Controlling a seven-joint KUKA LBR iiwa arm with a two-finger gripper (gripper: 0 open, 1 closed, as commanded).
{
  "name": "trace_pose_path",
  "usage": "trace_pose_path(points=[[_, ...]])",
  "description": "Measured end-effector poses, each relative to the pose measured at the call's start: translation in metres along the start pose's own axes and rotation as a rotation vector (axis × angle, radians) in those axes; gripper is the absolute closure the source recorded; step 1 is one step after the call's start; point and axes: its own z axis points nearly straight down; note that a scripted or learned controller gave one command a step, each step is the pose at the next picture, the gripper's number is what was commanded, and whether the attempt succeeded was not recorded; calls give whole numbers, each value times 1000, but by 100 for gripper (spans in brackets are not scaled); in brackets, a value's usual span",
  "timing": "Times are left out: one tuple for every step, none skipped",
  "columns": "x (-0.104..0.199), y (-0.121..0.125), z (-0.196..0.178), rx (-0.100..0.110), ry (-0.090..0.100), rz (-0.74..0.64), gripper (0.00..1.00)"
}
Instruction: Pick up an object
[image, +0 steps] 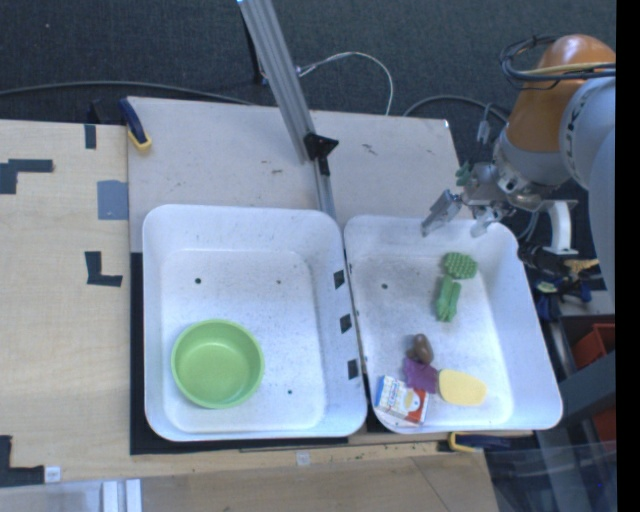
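While the grey two-finger gripper (459, 218) hovers over the right white bin's (520, 300) far rim, we see its fingers spread wide, holding nothing; the ridged green plastic piece (459, 265) lies just below it.

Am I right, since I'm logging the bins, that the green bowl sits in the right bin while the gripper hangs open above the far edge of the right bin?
Not quite. The camera view shows the green bowl in the left bin, not the right bin. The rest stands: the gripper hangs open above the right bin's far edge.
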Motion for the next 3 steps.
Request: trace_pose_path(points=[[3, 0, 44, 0, 0, 0, 0], [4, -2, 99, 1, 0, 0, 0], [5, 0, 85, -4, -1, -2, 100]])
